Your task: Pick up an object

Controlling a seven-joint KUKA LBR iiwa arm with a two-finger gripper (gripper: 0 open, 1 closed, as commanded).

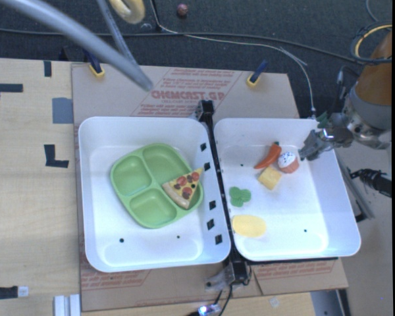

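Several small objects, an orange carrot point(268, 155) among them, lie in the right bin point(329, 196); the end effector point(311, 147), grip state indiscernible, hovers near the rim and risks striking it.

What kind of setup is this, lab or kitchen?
Likely a robot lab bench: two white bins clamped on cardboard, toy food like the pizza slice on a green tray, and loose cables.
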